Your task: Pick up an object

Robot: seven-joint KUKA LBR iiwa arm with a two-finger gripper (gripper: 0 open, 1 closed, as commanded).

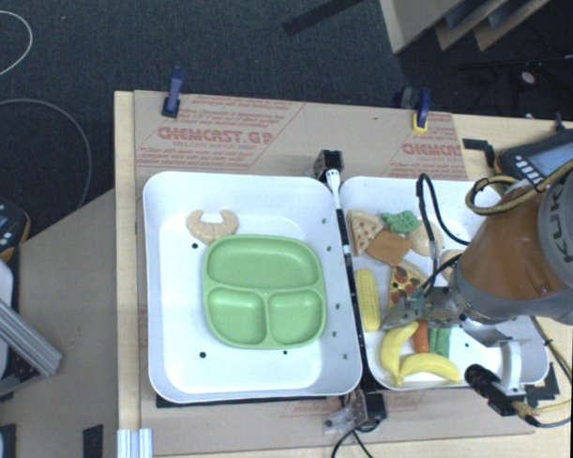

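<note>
Here, line by line:

Arm: the grey arm with its orange band (pixel 511 255) comes in from the right and hangs low over the right bin (pixel 358 193), covering much of that bin's right half.

Claw: the claw (pixel 422 311) sits down among the toy food near the middle of the right bin; its tips are lost in the clutter and under the wrist, so I cannot tell how it is set or whether anything is in it.

Right bin contents: a pizza slice (pixel 362 230) at the upper left, a green leafy piece (pixel 400 221) beside it, a brown flat piece (pixel 389 248) just below those, a corn cob (pixel 368 298) along the left wall, and two bananas (pixel 415 357) at the lower edge, touching each other. A small orange piece (pixel 422 338) and a green piece (pixel 439 340) lie between the bananas and the claw.

Left bin: the left bin (pixel 167 294) holds a green divided plate (pixel 264 290) near its middle and a pale croissant (pixel 212 225) just above the plate's upper left corner, apart from it.

Table: the table (pixel 234 132) carries both bins side by side; a blue clamp (pixel 172 93) grips its far edge on the left and a second clamp, blue and yellow, (pixel 421 109) on the right.
</note>
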